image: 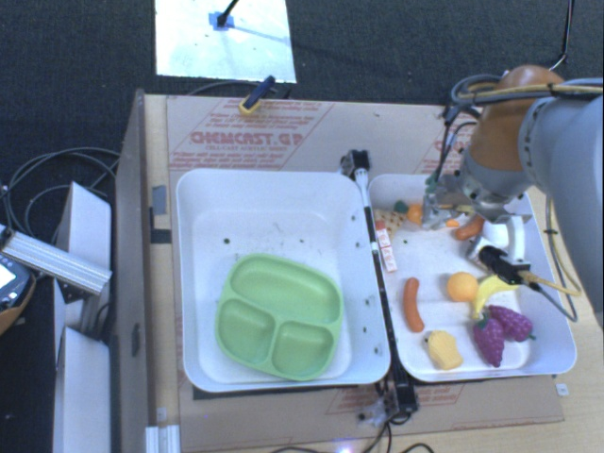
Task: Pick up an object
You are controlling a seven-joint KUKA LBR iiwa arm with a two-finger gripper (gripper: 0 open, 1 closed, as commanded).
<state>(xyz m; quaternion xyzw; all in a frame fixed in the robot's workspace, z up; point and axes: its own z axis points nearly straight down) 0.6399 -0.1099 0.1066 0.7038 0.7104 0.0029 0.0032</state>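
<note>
Nearest the camera, along the front wall of the right bin [557, 352], lie a yellow toy piece [444, 349] and a bunch of purple grapes [501, 332], the grapes close to the bin's front right corner with little room beyond them. Just behind sit an orange sausage-shaped toy [412, 304], an orange ball [461, 286] and a banana [489, 291], the banana touching the ball and running down toward the grapes. In the left bin [198, 253] a green divided plate [279, 316] rests toward the front, its three compartments bare, and the white floor behind it lies open up to the back wall. Farther back in the right bin the arm [538, 130] comes down from the right, and its gripper [442, 211] sits low near the back left corner, just beside a small orange piece [413, 213] and a small carrot-like piece [466, 227] — whether its fingers are spread or closed cannot be made out, since the wrist hides them, and nothing can be seen between them. A black-and-white fitting [502, 253] on the arm overhangs the bin's right side and covers part of the floor there. The arm's body is cut off at the right edge. A label strip [383, 242] lies along the divider between the bins. Beyond the bins a yellow-tipped tool [255, 96] lies on the cardboard sheet [311, 125] — and behind that, a pale square panel [224, 25] on the dark floor.
</note>
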